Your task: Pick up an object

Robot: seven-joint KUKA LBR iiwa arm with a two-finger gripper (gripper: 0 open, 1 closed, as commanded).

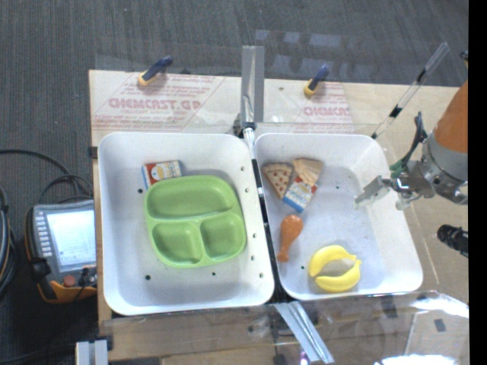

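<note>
Left of the counter [106, 97]: a pendant [65, 242] with a lit screen. Left bin [122, 226]: a green tray [196, 220] with three sections at centre; a small carton [162, 172] touching its upper left edge. Right bin [380, 226]: a pizza slice [278, 178] and a bread slice [309, 169] at upper left, a blue-and-white box [299, 196] just below them, an orange drumstick [288, 236] near the left wall, a banana [335, 268] near the front. Claw [373, 192] over the right bin's right side, holding nothing; opening cannot be told.
</note>
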